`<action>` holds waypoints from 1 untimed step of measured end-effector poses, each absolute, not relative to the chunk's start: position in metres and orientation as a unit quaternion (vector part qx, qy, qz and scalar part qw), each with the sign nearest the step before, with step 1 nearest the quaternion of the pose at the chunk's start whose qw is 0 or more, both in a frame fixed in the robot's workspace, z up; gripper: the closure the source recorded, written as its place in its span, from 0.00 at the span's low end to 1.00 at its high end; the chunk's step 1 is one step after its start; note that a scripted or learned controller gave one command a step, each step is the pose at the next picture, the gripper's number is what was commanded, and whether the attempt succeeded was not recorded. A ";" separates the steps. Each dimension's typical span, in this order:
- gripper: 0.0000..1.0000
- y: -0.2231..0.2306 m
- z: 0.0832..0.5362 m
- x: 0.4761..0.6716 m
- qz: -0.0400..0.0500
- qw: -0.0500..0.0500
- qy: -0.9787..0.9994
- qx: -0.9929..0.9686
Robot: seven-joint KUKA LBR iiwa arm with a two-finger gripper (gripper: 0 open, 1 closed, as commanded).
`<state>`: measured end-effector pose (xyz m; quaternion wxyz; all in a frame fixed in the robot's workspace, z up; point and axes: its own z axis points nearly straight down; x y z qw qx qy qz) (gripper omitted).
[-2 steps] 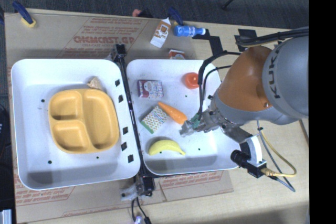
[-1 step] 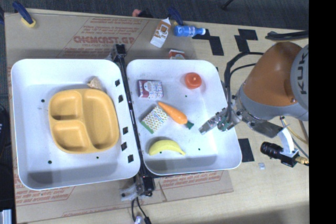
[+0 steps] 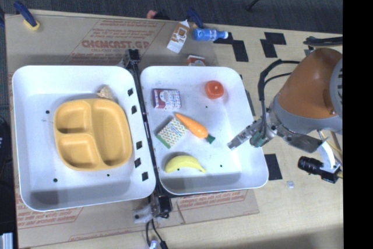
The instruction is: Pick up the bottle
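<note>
A small blue bottle lies on its side on the cardboard behind the right bin, outside both bins. My gripper hangs low over the right bin's right side, near the rim. It points left toward the carrot. The bottle is far from it, up and to the left. Nothing shows in the gripper. The grey arm with its orange band reaches in from the right.
The right bin holds a red carton, an orange-red round piece, a checkered packet and a banana. A yellow divided plate lies in the left bin. A small carton lies beside the bottle.
</note>
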<state>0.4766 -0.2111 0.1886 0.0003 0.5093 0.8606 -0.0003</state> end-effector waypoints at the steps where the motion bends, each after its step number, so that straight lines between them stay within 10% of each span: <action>1: 1.00 -0.175 0.110 0.476 0.000 -0.002 0.859 0.511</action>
